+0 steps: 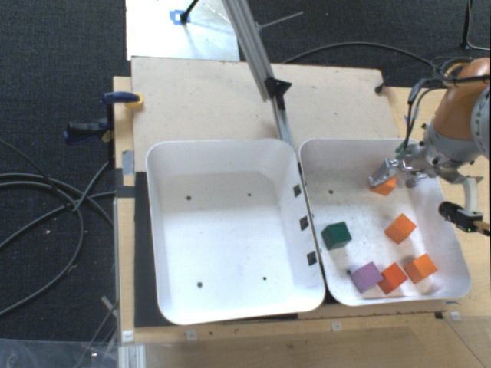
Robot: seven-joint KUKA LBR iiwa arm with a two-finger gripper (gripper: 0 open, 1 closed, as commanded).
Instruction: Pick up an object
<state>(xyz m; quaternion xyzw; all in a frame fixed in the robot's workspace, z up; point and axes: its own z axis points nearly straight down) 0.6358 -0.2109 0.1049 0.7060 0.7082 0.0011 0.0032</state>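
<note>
Dark carpet with loose black cables surrounds a pale wooden bench (230,98), which carries two shallow white bins side by side. In the left half of the frame sits the left bin (165,205), while the right bin (330,175) holds all the blocks. A green block (336,235) lies near the divider between the bins, at about mid-height of the frame. Lower down, toward the bottom edge of the right bin, a purple block (366,276) touches a reddish-orange block (393,277), and another orange block (420,267) sits just beside them to the right. A fifth, orange block (400,228) lies apart, above that group. At the upper right of the bin, the gripper (387,176) reaches in from the right edge and pinches an orange block (383,185), visible between its metal fingers. A slanted metal pole (253,48) crosses the top of the frame.
</note>
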